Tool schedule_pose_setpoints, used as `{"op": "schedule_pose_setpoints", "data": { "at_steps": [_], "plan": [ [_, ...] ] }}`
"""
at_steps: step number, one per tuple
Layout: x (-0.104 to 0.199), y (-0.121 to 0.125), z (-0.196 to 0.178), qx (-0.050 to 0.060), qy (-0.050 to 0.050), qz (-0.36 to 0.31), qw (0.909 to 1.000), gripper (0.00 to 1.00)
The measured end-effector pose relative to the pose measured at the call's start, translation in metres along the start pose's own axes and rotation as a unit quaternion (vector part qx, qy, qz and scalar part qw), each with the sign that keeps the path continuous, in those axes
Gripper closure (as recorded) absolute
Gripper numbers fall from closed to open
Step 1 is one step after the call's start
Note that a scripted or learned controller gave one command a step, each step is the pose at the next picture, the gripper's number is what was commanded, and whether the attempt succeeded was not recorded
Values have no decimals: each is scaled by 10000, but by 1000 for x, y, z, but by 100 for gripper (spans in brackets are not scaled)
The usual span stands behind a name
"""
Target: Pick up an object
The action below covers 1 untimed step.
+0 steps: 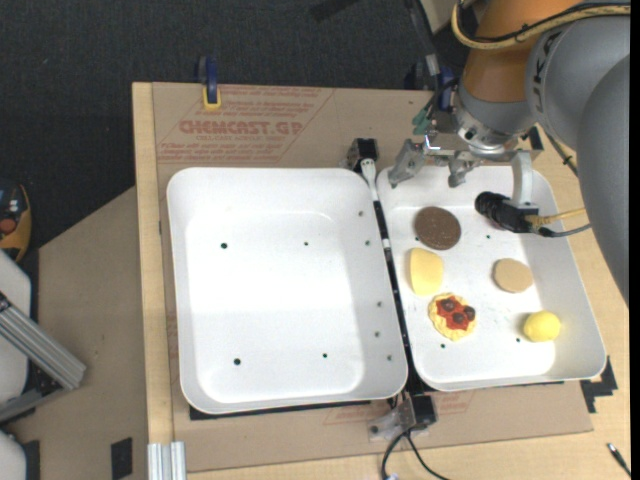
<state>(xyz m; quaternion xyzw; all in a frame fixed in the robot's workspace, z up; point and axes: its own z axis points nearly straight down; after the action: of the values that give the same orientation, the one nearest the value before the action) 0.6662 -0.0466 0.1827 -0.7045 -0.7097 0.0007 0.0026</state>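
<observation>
My gripper (430, 171) hangs over the far end of the right bin (575, 298), its two fingers spread open with nothing between them. Just below it in the view lies a round dark brown cookie (438, 227). Nearer the front are a pale yellow cheese wedge (425, 270), a round tan biscuit (513, 276), a small pizza with red and dark toppings (452, 315) and a yellow lemon-like ball (541, 326). All of them rest on the bin floor, apart from the gripper.
The left bin (190, 268) stands beside the right one, and their rims meet along a dark seam (385, 258). Both sit on a cardboard-covered bench (250, 118). The grey arm with its orange band (510, 38) fills the upper right.
</observation>
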Motion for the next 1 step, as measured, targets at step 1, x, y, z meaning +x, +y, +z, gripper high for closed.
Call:
{"op": "schedule_pose_setpoints", "data": {
  "at_steps": [1],
  "plan": [
    [-5,1,-13,-31,-15,26,10000,100]
  ]
}}
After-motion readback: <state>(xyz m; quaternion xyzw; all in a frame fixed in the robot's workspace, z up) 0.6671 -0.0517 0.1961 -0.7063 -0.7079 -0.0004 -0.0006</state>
